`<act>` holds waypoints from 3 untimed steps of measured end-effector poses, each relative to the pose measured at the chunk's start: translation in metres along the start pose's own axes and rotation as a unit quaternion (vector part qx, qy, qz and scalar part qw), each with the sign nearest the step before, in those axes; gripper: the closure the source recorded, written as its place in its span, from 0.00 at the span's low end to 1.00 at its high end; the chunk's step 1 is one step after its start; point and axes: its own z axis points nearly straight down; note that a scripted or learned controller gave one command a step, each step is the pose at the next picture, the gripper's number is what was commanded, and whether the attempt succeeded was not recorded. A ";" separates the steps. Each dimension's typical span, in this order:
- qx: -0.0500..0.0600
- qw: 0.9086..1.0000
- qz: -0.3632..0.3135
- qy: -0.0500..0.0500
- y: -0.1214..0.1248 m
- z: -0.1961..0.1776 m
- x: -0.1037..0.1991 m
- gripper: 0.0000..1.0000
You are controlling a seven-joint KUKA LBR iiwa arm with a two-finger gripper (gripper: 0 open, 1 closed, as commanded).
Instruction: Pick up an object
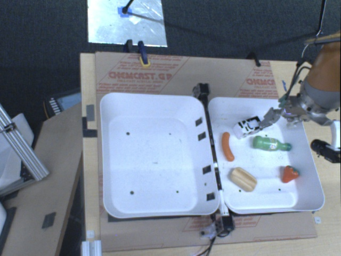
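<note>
- You read "CHEMCAST GP" on the brown board [139, 74] behind the left bin [154, 153].
- Your hand [265, 120] touches the black-and-white object [247, 126]; whether it is clenched, you cannot tell.
- Green bottle [270, 143] lies just beside it.

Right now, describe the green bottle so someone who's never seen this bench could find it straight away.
Look at the right-hand white bin. In its upper half lies the green bottle, on its side just below the small black-and-white object. It is the only green item; its neighbours are orange, red or tan.
</note>
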 end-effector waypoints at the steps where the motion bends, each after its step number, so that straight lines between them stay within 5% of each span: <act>1: -0.010 1.000 -0.001 -0.004 0.060 -0.208 -0.039 0.00; 2: -0.001 1.000 -0.005 0.002 0.050 -0.197 0.057 0.00; 3: 0.004 1.000 -0.004 0.002 0.037 -0.118 0.121 0.00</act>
